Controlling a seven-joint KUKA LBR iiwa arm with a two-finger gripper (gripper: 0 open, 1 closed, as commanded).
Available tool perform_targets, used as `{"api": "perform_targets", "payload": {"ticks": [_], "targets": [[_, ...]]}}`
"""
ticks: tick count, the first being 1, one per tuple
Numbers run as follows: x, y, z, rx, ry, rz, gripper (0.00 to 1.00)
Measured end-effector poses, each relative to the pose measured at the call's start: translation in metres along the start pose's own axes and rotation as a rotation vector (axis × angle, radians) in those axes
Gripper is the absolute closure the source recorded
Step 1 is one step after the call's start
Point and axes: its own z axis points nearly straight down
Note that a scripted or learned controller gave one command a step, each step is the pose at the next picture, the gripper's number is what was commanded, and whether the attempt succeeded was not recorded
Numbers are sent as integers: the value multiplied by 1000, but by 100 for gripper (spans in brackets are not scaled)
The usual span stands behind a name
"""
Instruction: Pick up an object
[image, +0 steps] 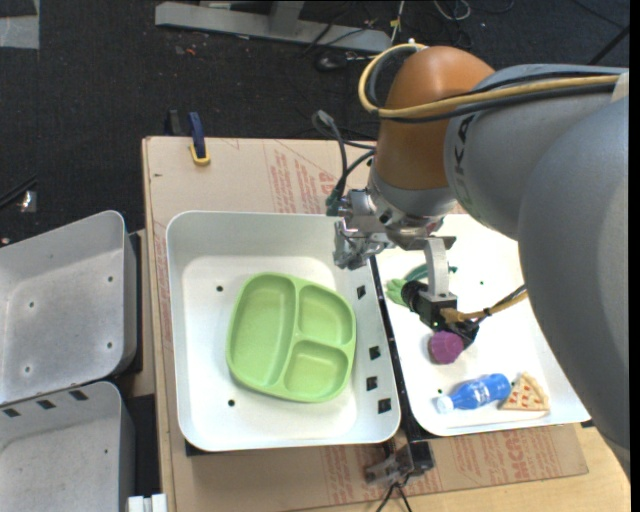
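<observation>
My gripper (350, 248) hangs over the upper right corner of the left bin (190, 300), close to the wall shared by the two bins. A light green divided plate (292, 340) lies flat in the left bin, below and left of the gripper. In the right bin (490, 290) are a purple lump (446, 347), a blue bottle (478, 392) lying on its side, an orange pizza-slice toy (525, 396) and a green thing (403, 292) partly hidden by the wrist. Nothing shows in the gripper.
The arm's large grey body covers the upper right part of the right bin. Both bins rest on a cardboard sheet (260, 170). Grey trays (60, 290) lie off to the left of the bench.
</observation>
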Motion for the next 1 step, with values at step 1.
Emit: {"api": "perform_targets", "payload": {"ticks": [1], "targets": [[-3,-1,0,2,-2,4,0]]}}
